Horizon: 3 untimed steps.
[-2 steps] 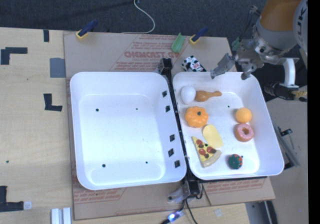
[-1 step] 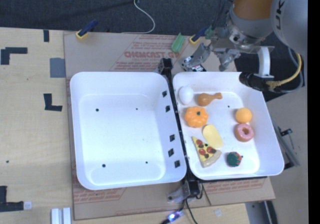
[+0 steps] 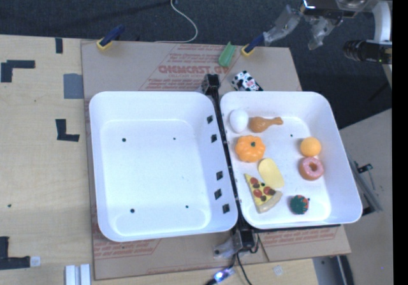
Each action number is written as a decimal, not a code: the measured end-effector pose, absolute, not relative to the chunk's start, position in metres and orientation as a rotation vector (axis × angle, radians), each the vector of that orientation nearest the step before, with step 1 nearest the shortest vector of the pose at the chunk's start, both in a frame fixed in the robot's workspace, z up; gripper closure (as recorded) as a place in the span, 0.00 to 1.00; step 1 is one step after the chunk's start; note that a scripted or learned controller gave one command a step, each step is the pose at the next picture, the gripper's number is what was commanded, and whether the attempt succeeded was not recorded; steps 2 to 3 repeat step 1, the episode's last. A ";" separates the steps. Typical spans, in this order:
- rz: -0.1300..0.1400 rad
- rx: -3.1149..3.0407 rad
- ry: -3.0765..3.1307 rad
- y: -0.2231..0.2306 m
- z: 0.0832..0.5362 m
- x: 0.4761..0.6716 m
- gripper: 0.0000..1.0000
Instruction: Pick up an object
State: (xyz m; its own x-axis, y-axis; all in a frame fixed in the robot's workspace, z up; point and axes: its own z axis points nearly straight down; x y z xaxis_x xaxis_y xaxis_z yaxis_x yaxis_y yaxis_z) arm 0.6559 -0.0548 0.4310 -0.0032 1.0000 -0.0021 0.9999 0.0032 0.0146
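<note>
The left bin (image 3: 153, 162) holds nothing to grasp; all candidates sit in the right bin (image 3: 331, 150). At its 10 o'clock lies a white egg (image 3: 238, 120), beside a chicken drumstick (image 3: 264, 124); below them a small orange pumpkin (image 3: 250, 148), then a pizza slice (image 3: 262, 192). The pumpkin looks light, rigid and ribbed, so squeezing across its middle should hold. At 3 o'clock sits a pink donut (image 3: 312, 168). The gripper (image 3: 298, 27) hangs high at 1 o'clock, fingers spread, grasping nothing.
</note>
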 end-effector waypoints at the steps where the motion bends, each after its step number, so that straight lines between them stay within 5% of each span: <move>1: -0.020 2.226 2.237 0.001 0.238 0.644 0.00; 3: -0.020 2.226 2.237 0.001 0.238 0.644 0.00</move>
